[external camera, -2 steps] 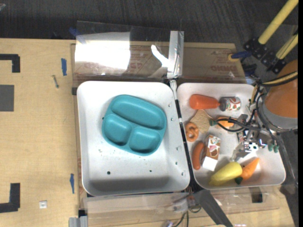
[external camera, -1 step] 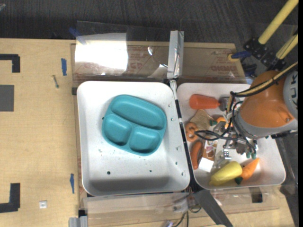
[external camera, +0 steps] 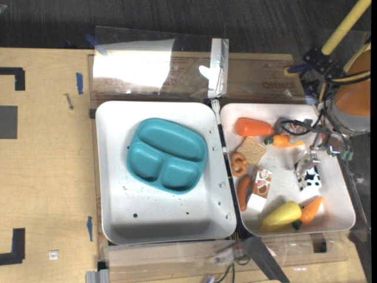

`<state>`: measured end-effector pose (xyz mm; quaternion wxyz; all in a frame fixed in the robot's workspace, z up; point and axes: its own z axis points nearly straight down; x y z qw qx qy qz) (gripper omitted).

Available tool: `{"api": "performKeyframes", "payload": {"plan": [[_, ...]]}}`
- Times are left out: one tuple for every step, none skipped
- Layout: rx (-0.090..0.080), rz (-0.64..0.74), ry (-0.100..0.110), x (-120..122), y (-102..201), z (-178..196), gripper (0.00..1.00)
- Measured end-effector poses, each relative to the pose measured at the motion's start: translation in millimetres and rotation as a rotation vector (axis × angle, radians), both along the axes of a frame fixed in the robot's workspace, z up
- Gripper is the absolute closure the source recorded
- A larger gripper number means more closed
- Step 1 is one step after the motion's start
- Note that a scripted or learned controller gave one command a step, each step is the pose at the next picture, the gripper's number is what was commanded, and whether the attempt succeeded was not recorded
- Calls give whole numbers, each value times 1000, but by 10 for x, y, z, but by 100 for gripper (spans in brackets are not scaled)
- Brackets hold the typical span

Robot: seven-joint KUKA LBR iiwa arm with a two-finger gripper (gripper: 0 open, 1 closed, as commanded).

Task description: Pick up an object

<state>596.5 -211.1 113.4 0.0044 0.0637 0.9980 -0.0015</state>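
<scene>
**Over the right bin, the pick not yet made**

Over the right bin (external camera: 347, 214), the tool (external camera: 310, 158) hangs among toy food, just above a black-and-white cow figure (external camera: 310, 180); whether it is open or shut I cannot tell, and nothing visibly sits in its grasp; a yellow lemon (external camera: 281, 214), orange carrot (external camera: 254, 127), pretzel (external camera: 238, 163) and cracker (external camera: 253, 150) lie near; the left bin (external camera: 112, 205) carries a teal divided plate (external camera: 167, 154). Judged step: descent toward a target; next, a clean closure around one item, then a lift.
</scene>
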Motion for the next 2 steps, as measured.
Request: {"api": "performKeyframes", "payload": {"plan": [[2,-98,-2,-597,262,-250,0],[6,-252,-1,383,624,11,0]]}}
